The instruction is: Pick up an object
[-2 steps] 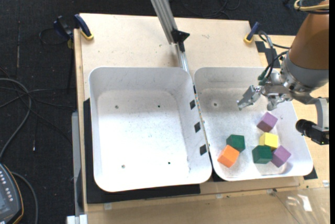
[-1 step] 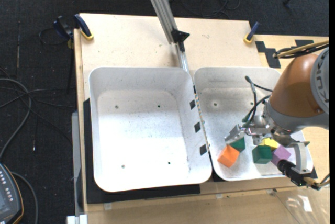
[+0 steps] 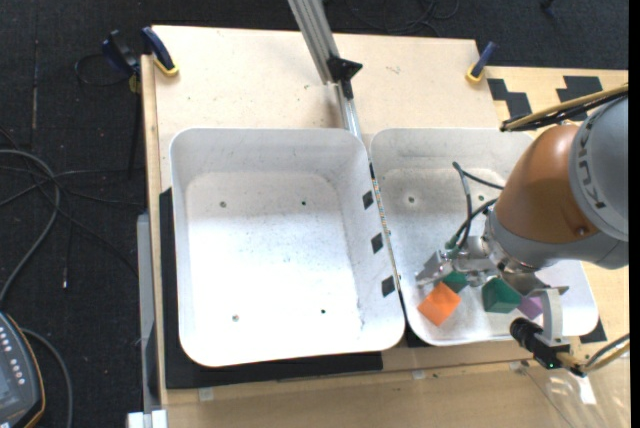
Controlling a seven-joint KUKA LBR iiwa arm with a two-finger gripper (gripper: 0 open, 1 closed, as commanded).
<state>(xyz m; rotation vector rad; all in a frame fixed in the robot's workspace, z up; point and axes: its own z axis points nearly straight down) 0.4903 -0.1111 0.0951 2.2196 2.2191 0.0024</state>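
- Bench [image 3: 250, 81]: pale board, blue-and-yellow clamps at the back corners, probably there to pin it in place.
- Left bin [image 3: 270, 236]: shallow white tray with a speckled floor; the arm is nowhere near it, so judged not part of this pick.
- Slanted metal pole [image 3: 305, 1]: runs down from the top to the seam between the two bins, likely a stand for some fixture.
- Right bin [image 3: 420, 181]: all objects sit bunched in its near corner, beside the divider wall.
- Orange block [image 3: 440, 304]: flat on the bin floor by the near rim, just left of the tool. Likely pick target, a judgement only.
- Gripper [image 3: 462, 268]: low over the cluster, right above and beside the orange block. Fingers are a blur of metal and cable; cannot tell if apart or together, and nothing visibly sits between them.
- Green block [image 3: 497, 294]: just right of the gripper, partly under the wrist.
- Purple piece [image 3: 533, 306]: next to the green one, mostly covered.
- Arm [image 3: 560, 201]: reaches in from the right, orange band above the wrist, hiding the bin's right part.
- Risk: objects crowded against the wall, so a clean grab looks awkward.
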